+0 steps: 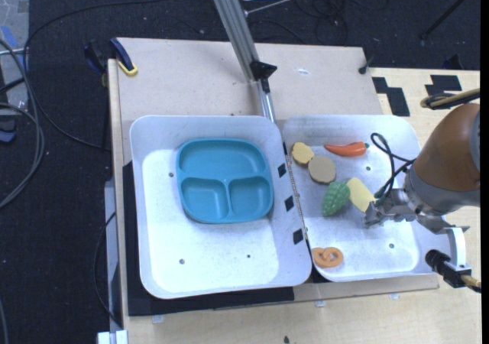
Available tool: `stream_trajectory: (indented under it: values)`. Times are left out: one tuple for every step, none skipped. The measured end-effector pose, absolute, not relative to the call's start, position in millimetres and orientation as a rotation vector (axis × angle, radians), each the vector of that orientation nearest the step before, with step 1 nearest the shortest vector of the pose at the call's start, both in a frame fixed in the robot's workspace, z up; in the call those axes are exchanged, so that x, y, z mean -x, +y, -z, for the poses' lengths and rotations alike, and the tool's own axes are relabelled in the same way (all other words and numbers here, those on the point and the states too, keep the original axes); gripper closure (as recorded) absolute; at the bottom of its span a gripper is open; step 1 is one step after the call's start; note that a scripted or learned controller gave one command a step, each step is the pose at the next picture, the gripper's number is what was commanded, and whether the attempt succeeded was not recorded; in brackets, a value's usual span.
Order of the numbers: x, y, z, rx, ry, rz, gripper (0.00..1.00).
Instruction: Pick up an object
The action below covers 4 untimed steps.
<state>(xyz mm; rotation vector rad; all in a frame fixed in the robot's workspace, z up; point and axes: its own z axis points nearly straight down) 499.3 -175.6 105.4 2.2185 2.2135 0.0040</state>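
The right bin holds several toy foods. A red chili lies at the back, with a yellow piece and a brown round piece to its left. A green bumpy piece and a yellow block sit mid-bin. An orange ring-shaped slice lies near the front left corner. My gripper is low in the bin, just right of and below the yellow block, close to it. Whether it touches the block is not clear.
A blue three-compartment tray rests in the left bin. A slanted metal pole rises from behind the bins. A black cable loops over the right bin near the arm.
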Motion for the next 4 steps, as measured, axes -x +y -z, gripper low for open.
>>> stream_trajectory:
  values:
    - [-494.9,-178,-167,-2.216,2.219,-0.003,1.0]
    - [-496.6,-178,-220,-2.214,2.22,-0.004,1.0]
    - [-501.9,-129,-232,-2.212,2.228,-0.004,1.0]
    - [-502.3,-76,-240,-2.213,2.231,-0.003,1.0]
